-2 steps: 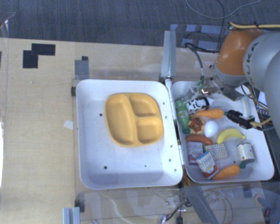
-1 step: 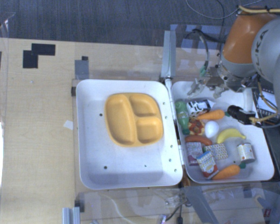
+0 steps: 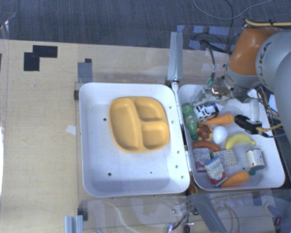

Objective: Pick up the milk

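Fingers (image 3: 212, 93) | over milk (image 3: 207, 111) | far end of right bin (image 3: 280, 174) | spread unclear

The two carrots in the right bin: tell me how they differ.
The upper carrot lies near the bin's middle beside the egg; the lower carrot lies at the front edge. The upper carrot sits close to the gripper; the lower carrot lies far from it. Both are orange, tapered and lying flat.
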Robot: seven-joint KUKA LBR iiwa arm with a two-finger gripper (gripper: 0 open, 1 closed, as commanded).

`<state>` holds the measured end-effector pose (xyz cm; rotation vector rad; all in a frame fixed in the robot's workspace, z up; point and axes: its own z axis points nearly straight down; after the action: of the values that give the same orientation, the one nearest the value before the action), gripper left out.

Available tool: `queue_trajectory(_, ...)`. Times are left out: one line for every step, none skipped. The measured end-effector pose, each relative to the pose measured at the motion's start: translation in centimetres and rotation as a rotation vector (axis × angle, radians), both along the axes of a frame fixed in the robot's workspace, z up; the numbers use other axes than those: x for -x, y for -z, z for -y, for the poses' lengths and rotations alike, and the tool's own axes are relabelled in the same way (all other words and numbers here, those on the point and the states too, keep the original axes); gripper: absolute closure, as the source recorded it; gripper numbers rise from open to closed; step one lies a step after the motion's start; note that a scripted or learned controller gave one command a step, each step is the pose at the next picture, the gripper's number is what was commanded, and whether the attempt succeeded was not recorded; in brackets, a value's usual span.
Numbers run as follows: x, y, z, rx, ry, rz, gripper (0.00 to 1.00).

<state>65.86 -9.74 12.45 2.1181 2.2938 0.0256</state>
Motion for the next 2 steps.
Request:
queue_trajectory(0.7, 1.3, -0.6, 0.004, -0.071, 0.034, 0.00)
queue_trajectory(2.6, 1.4, 0.0, 0.005, -0.104, 0.037, 0.00)
